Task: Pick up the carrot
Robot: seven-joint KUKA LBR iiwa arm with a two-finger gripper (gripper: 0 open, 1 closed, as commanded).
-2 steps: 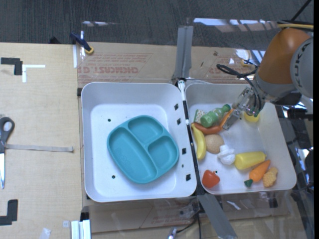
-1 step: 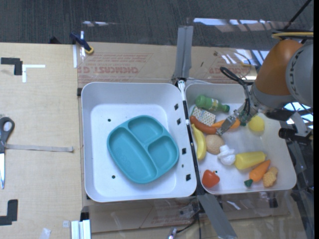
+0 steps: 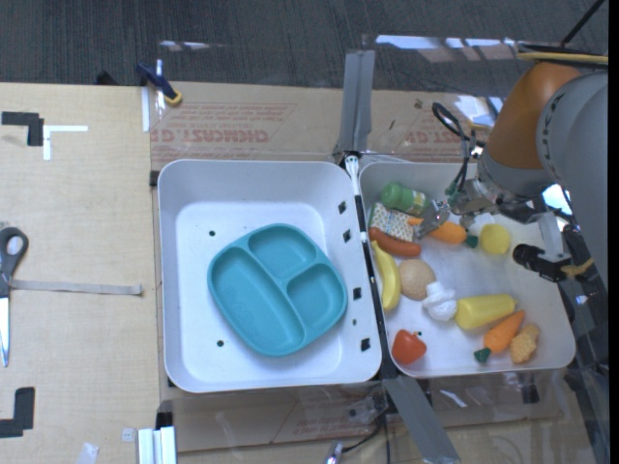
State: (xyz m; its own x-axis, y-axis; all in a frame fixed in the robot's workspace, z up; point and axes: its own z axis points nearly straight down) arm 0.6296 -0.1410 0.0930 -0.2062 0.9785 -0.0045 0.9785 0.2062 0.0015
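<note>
Camera view, left to right: scissors (image 3: 10,259) lie at the far left edge of the wooden table (image 3: 77,220), well apart from the bins. The left bin (image 3: 184,356) holds a teal divided plate (image 3: 279,288), set at a slant near its middle. Just past the shared wall, the right bin (image 3: 551,356) is crowded with toy food. A banana (image 3: 388,276) lies along its left side, with a red sausage (image 3: 397,246) and a checkered packet (image 3: 391,222) above it, and a green item (image 3: 403,198) near the back. A red pepper (image 3: 408,347) sits at the front left corner. A beige round piece (image 3: 417,278) and a white piece (image 3: 440,303) sit mid-bin, beside a yellow piece (image 3: 485,309). There are two carrots. One carrot (image 3: 447,231) lies near the back, its long axis roughly level across the view, green end to the right beside a lemon (image 3: 495,239). The end effector (image 3: 440,213) is right above this carrot's left end, touching or nearly so; I cannot tell whether it grips it or how wide it stands. A second carrot (image 3: 502,333) lies near the front, tilted, its green end at lower left, beside a tan piece (image 3: 525,344).
</note>
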